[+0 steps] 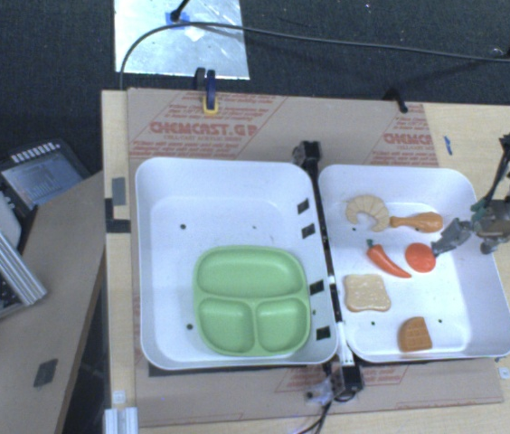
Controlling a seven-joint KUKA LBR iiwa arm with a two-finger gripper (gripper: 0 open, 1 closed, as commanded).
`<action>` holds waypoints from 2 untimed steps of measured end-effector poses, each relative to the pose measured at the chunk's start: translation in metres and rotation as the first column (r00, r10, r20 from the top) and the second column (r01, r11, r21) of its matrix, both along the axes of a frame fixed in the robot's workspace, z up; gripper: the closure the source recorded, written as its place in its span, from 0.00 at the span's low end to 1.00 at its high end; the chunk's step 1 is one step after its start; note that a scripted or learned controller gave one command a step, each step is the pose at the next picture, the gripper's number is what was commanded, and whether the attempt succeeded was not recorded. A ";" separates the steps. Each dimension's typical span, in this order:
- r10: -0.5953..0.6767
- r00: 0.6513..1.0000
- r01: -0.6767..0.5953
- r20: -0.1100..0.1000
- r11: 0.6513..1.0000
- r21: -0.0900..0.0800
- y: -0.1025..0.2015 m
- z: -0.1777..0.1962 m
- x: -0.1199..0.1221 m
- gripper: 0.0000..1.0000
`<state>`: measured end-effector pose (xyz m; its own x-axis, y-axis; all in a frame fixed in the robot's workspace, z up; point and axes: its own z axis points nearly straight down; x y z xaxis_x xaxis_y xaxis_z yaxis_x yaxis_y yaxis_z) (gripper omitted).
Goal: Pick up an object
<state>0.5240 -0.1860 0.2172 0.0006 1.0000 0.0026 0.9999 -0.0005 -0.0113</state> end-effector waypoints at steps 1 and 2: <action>0.004 1.000 -0.004 0.013 1.000 -0.003 0.001 0.007 0.003 0.00; 0.003 1.000 -0.003 0.009 1.000 -0.001 0.010 -0.040 0.005 0.00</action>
<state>0.5289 -0.1762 0.1768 -0.0029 1.0000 0.0012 1.0000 0.0029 -0.0026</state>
